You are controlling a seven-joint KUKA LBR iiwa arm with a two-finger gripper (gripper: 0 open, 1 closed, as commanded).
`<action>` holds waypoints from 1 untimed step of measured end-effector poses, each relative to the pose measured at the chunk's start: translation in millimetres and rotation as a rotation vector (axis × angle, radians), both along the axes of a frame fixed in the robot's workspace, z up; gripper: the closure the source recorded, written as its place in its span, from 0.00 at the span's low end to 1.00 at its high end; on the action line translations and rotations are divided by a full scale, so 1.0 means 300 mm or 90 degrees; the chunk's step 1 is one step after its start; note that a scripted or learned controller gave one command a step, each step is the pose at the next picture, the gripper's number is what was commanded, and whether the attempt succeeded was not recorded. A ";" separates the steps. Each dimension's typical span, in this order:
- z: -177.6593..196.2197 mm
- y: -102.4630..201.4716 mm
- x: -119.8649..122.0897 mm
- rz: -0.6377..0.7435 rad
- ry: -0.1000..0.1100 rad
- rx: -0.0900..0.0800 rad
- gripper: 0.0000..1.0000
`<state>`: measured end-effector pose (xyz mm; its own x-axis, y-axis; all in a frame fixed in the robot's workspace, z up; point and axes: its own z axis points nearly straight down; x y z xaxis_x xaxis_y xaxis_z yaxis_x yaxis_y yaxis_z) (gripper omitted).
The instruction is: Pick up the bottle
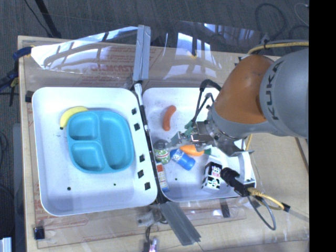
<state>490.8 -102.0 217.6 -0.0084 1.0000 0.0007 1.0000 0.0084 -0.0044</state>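
I have the arm reaching in from the right over the right bin, and the gripper sits low among the clutter near the bin's middle. Whether its jaws are spread or pressed together I cannot tell; the wrist and its cabling hide too much of them, and nothing shows pinched there.

The bottle is what I take to be the small green-labelled thing with a pale cap, standing close to the bin's left wall, just left of the gripper. A blue cup lies just beside it on the right, with an orange piece touching or nearly touching the cup from above. A sausage lies farther up the bin, apart from the rest, and a black-and-white carton sits toward the lower right. In the left bin, a blue tray covers most of a banana.

I judge this to be the approach step: the gripper is near the bottle but not on it. The next move calls for a short shift left toward the wall, then a clean descent. The risk I see is crowding: the cup and the wall leave little room, so a grab could catch the cup instead.
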 end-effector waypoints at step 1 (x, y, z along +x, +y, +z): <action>-0.364 -0.051 0.063 0.122 -0.023 -0.013 0.00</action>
<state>509.5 -117.2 108.5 -0.1978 0.9800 -0.0233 0.9797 0.1985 0.0300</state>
